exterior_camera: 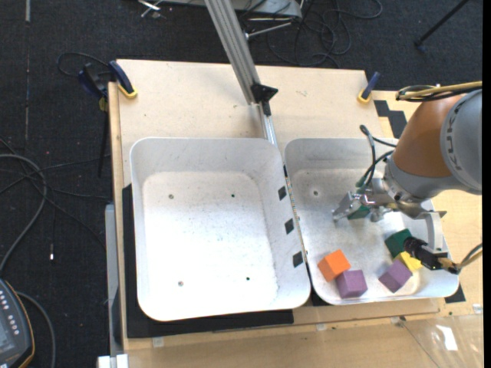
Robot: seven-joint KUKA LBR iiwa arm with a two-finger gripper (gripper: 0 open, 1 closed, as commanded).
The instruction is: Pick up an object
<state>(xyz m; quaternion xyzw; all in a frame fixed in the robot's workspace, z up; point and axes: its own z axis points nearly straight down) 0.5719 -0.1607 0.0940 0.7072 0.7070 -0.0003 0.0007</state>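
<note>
Blocks are the pick candidates, all clustered at the near end of the right bin (307, 156), roughly 5 o'clock in frame. Nothing between the fingers.

Largest first:
- Bench (192, 98): bare board at 12 o'clock, yellow-tipped clamps (123, 83) at its far corners. A metal post (234, 44) slants in from 12 o'clock and ends at the bins' far edge, where the two rims meet.
- Left bin (153, 152): open floor, only small holes and specks. Its right rim overlaps the right bin's left rim.
- Right bin: far half of the floor is open; near half is crowded.
- Arm (437, 140): comes in from 3 o'clock, orange band over the bin's right rim, covering that edge.
- Gripper (349, 209): over mid-floor of the right bin, pointing toward 9 o'clock. Fingers look slightly apart, but they're small and glinting, so low confidence. Open floor all round the tips.
- Orange block (334, 264): nearest the centre rims, 6 o'clock of the gripper, touching or almost touching the purple block (352, 283) at its 5 o'clock.
- Second purple block (394, 276): close to the near rim, little room behind it.
- Green block (397, 241): partly under the wrist cabling, yellow block (410, 261) just beside it near the right rim.
</note>
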